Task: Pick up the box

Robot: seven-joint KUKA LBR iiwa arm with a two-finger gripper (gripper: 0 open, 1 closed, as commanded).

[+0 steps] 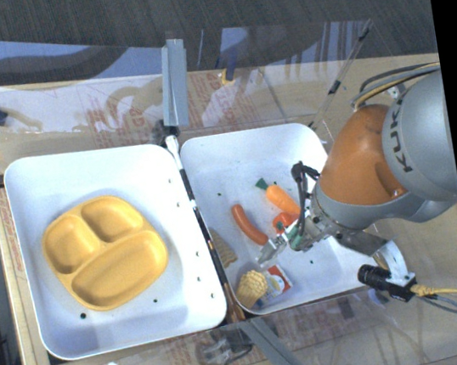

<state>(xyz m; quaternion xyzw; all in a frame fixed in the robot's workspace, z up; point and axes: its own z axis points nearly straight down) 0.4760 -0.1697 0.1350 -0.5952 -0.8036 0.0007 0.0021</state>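
Observation:
The box point(277, 282) is a small red and white carton lying near the front edge of the right bin point(216, 158), touching a corn cob point(251, 285) on its left. My gripper point(283, 243) hangs low over the bin just behind the box, below the grey and orange wrist point(364, 169). The box lies in front of the gripper, apart from it. The arm hides the right part of this bin.
A red sausage point(249, 223) and an orange carrot point(279, 199) lie in the right bin, left of and behind the gripper. A small red and green item point(280, 224) sits beside the gripper. The left bin point(30, 179) holds a yellow divided plate point(106, 251).

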